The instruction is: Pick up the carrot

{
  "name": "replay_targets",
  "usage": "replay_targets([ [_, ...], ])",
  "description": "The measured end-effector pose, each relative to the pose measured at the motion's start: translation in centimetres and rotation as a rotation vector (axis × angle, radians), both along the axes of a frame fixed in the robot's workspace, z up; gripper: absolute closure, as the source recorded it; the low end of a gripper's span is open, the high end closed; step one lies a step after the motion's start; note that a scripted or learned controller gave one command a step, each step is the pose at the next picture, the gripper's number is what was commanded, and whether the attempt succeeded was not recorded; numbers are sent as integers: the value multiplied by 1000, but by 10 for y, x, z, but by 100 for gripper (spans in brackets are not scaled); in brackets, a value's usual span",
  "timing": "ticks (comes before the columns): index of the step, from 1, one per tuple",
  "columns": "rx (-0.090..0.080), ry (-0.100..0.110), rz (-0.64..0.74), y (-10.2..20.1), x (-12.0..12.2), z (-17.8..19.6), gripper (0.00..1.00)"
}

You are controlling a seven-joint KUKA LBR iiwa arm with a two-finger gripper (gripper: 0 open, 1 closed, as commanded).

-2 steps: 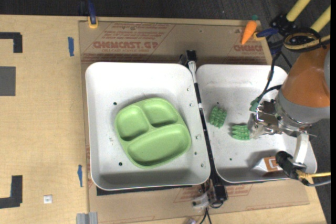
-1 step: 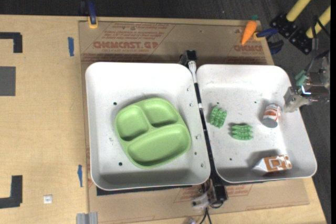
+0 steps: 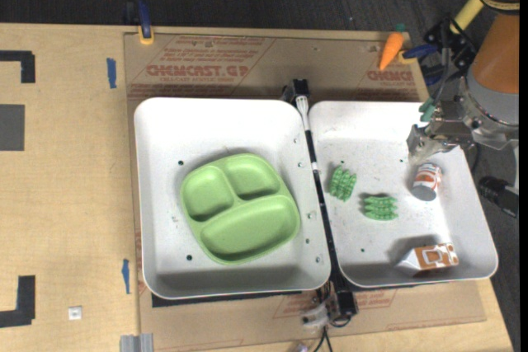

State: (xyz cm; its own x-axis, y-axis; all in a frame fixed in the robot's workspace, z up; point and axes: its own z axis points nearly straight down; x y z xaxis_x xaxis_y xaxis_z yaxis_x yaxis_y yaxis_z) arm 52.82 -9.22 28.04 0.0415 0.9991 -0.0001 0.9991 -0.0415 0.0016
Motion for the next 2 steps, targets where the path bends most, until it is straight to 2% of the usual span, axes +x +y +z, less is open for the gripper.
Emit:
replay_targets([
  [1,1,6,-399,113,-49,-44,100],
  [2,1,6,-209,123,-49,-54,100],
])
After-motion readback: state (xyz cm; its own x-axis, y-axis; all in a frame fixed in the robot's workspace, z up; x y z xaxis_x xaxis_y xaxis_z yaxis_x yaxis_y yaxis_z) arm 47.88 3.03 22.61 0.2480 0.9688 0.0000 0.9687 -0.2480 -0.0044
